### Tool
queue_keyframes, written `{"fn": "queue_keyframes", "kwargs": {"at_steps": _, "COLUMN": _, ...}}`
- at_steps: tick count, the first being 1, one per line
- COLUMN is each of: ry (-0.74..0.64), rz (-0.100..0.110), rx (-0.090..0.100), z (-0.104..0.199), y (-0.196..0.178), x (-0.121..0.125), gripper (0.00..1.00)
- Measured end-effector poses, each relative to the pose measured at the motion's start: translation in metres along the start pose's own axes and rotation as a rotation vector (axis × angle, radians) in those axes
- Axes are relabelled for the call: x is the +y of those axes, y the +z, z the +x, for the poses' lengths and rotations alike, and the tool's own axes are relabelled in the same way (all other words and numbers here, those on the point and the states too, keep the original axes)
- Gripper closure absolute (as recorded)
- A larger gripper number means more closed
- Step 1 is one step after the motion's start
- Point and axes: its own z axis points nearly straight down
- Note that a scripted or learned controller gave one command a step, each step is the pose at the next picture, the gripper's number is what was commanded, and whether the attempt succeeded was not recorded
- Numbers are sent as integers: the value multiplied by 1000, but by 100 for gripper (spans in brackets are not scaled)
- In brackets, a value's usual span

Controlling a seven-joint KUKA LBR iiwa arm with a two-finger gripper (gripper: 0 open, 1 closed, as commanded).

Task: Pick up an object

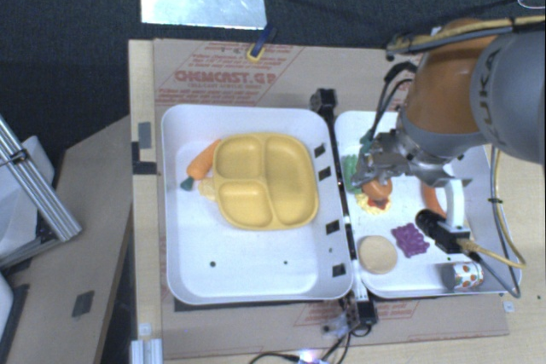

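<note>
The tool (376,176) stands low over the right bin (422,273), close to that bin's left wall. We cannot tell whether it is set wide or narrow, because the wrist above it hides its working end.

Directly beneath the tool lies a small red-and-yellow item (375,197) on the bin floor. We judge this to be the object addressed. We cannot say whether the tool touches it, and nothing shows it raised off the floor.

Around it in the same bin:
- a green piece (350,164) just beside it, against the left wall;
- an orange piece (432,199) to the other side;
- a purple grape cluster (410,240) and a pale round disc (378,254) nearer the front;
- a small patterned cup (465,274) in the front corner.

The left bin (239,260) holds a yellow divided plate (260,181), with a carrot (203,159) at its edge. Both bins rest on the worktop (341,68).

Progress, as we judge it: the approach appears complete. A confirmed grasp and the lift remain to be done.
</note>
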Motion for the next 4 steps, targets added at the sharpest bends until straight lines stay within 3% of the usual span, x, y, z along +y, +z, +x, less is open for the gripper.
{"fn": "queue_keyframes", "kwargs": {"at_steps": 2, "ry": -3, "rz": -2, "rx": 0, "z": 3, "y": -18, "x": 0, "gripper": 100}}
{"fn": "queue_keyframes", "kwargs": {"at_steps": 4, "ry": -1, "rz": -2, "rx": 0, "z": -9, "y": -3, "x": 5, "gripper": 100}}
